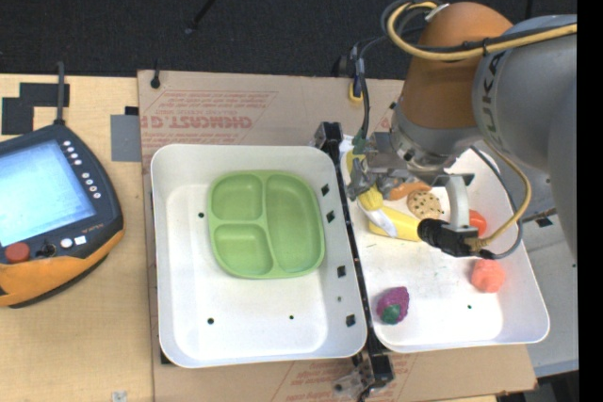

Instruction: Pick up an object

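Tray (264, 224) fills left bin (179, 297); toys crowd right bin (509, 320).

Bench (57, 334) with two bins (184, 315), pendant (52, 212)

You have a single fixed camera, mounted above the bench and looking down on it at a slant, so the far edge of the cardboard sheet (236, 104) and the dark floor with cables beyond it sit at the top of your view. It stands far enough back to take in both white bins whole: the left bin (184, 315) with the green divided plate (266, 224) lies near the middle, the right bin (513, 320) toward the right. The arm (490, 80) enters from your right and looms large, being nearer the lens. The teach pendant (52, 207) marks your left edge.
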